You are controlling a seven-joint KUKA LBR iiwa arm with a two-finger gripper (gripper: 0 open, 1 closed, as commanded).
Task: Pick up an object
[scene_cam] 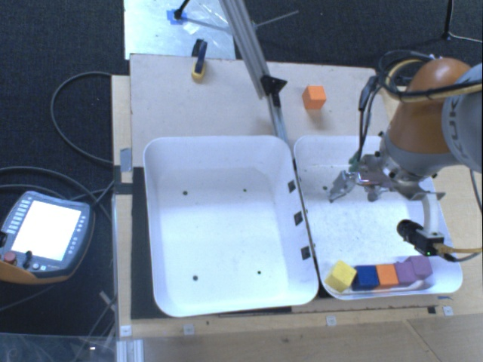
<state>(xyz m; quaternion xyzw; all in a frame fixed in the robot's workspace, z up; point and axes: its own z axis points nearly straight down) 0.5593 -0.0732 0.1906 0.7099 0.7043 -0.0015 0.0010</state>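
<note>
A KUKA arm [434,104] is seen reaching in from the right over the right-hand bin [317,202], its end effector [341,188] poised above the bin's bare middle floor with the fingers spread and nothing gripped between them. The objects on offer are lined up along the bin's near wall: a yellow cube [340,275] tilted at the left end, then a blue cube [367,277], an orange cube [387,275] and a purple cube [412,268], each touching the next. A second orange cube [315,96] is left on the bench [219,96] beyond the bins, well apart from the rest. The left-hand bin [226,225] is passed over. For a clean pick, the yellow cube is judged the best target, since one side is free; the fingers would need to be brought down astride it, aligned with its turned faces, and closed only once seated low against the floor.
</note>
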